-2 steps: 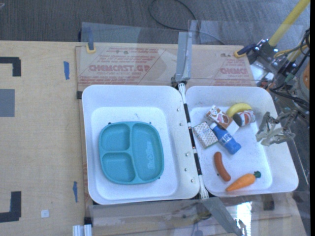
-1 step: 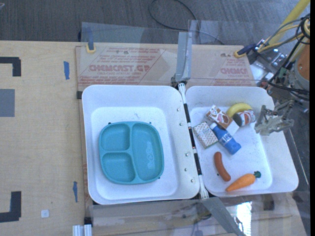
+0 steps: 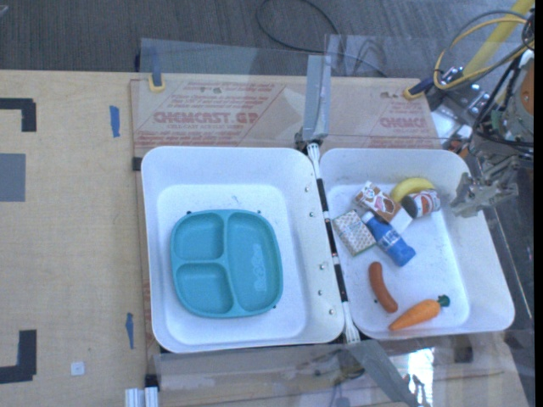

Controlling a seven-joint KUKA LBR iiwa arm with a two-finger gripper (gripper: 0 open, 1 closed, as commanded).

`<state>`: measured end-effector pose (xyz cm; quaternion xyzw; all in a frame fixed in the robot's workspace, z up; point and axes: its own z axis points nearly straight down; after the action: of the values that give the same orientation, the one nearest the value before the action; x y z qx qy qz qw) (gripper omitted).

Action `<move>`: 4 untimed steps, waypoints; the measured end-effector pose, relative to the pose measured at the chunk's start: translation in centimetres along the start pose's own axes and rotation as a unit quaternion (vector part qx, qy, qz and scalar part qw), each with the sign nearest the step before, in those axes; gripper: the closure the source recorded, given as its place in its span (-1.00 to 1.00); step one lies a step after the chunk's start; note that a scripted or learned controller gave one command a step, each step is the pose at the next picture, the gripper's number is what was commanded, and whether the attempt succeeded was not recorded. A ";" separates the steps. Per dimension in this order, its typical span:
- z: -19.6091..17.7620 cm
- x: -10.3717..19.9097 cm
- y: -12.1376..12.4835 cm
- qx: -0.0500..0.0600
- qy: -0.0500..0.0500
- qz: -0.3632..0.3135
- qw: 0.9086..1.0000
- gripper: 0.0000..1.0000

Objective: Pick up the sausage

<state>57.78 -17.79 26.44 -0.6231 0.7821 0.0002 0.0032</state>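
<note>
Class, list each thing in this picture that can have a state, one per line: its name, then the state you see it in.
sausage: lying flat in the right bin, apart from the end effector
carrot: lying flat beside the sausage
blue bottle: lying on its side
banana: lying against the can
can: tipped on its side
teal plate: right way up in the left bin
end effector: over the right bin's far right edge, holding nothing visible

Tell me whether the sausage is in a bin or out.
In. The sausage lies flat on the floor of the right bin, just above the carrot.
</note>
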 end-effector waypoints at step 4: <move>17.6 -3.8 6.7 -0.002 0.003 -0.192 0.981 1.00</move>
<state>52.16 -12.51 8.84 -0.7614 0.6482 -0.0012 -0.0004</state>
